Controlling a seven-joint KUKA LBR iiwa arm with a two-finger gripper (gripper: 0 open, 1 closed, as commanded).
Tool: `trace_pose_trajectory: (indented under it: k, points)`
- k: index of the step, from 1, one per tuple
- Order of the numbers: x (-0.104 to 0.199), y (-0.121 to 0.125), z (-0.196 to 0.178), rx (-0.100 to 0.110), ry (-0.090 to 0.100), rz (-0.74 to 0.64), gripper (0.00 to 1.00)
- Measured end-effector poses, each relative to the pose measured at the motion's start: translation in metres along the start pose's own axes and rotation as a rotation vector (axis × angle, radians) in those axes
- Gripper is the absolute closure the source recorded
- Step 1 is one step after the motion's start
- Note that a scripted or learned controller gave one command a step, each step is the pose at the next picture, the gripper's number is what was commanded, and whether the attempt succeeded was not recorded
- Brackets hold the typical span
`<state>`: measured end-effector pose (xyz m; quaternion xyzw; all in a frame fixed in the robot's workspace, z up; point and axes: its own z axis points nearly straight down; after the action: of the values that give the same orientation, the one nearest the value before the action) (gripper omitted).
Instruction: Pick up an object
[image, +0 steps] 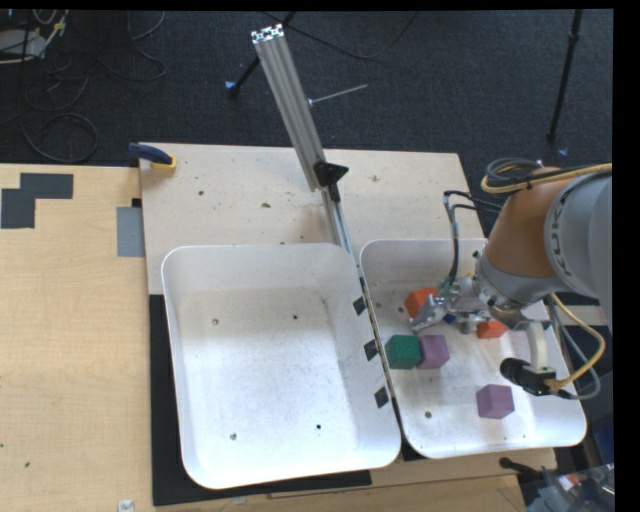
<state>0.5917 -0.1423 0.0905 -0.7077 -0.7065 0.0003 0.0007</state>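
Pincer: low in the right bin; you cannot tell its state.
Nearest: orange block touching; green cube, purple cube just below.
Risk: crowding may deflect your grasp.

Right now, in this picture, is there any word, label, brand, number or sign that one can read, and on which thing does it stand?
No readable text.
Checkered black-and-white marker atop the slanted metal rail: a pattern, no letters.
Purple cube, green cube, orange block in the right bin: plain faces.
Arm's orange band: no marking legible.
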Motion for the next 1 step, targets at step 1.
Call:
trace_pose_trajectory:
  k: [1]
  points:
    - [-0.0012, -0.0002, -0.0108, 0.001, 0.001, 0.007, 1.0]
